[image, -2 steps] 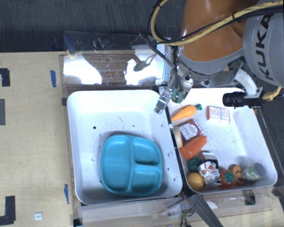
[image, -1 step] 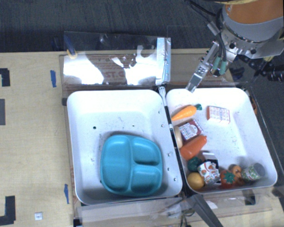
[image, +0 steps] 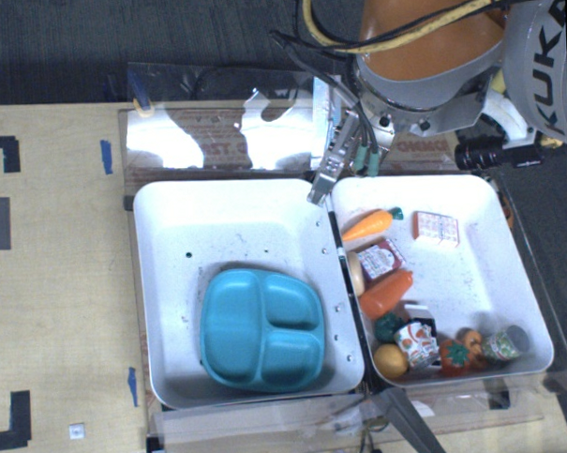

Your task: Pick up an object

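My gripper hangs over the back rim where the two bins meet, tilted down and to the left. It is open, with nothing between its fingers. Just below it, in the right bin, lie an orange carrot, a white and red box, a dark red packet and an orange-red pepper. Along that bin's front edge sit a green item, a small printed carton, a yellow fruit, an orange and red toy and a small can.
A blue divided plate lies in the front half of the left bin. The shared wall between the bins runs right under the gripper. A shiny clear sheet lies behind the bins.
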Controlling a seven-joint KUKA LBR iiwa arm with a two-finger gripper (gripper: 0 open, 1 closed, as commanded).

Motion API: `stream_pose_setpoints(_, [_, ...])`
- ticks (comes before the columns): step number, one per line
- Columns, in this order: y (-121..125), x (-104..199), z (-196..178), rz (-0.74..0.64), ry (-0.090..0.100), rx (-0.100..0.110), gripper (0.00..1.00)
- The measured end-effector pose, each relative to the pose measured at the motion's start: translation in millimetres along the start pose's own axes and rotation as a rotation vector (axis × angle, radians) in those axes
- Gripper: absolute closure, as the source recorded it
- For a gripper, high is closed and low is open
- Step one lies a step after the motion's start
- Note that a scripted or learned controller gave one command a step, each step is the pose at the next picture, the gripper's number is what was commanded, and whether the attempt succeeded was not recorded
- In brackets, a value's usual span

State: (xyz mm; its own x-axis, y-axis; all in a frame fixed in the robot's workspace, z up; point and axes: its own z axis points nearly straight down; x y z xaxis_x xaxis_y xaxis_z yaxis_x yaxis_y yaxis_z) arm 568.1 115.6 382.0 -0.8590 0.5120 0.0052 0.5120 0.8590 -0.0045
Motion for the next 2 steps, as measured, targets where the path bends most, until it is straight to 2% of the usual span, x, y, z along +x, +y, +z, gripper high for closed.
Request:
stream_pose_setpoints(1, [6.2,107.7,-28.3,-0.035,-0.003,-0.003,1.0])
stream_pose_setpoints(2, [23.8,-7.6,-51.3,-0.262,-0.008,-0.004,1.0])
